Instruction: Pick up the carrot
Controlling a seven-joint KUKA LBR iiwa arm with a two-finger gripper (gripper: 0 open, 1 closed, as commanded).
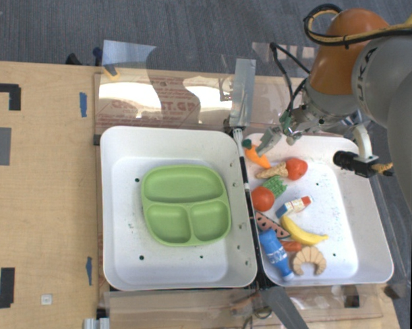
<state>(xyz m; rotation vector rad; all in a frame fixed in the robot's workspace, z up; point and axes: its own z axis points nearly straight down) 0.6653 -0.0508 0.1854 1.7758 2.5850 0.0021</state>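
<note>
The carrot (pixel 256 156) lies in the right bin (pixel 365 233), at its far left corner. The claw (pixel 278 132) hovers just above it, fingers apart and empty. It should descend straight, avoiding the bin wall, then close.

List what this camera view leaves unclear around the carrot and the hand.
- Hand: small and blurred against the right bin; whether it touches the carrot cannot be told.
- Carrot: its near end tucks against the toy beside it; that toy is too small to identify.
- Blue bottle: its label is unreadable.
- Arm: cut off by the right and top edges.
</note>
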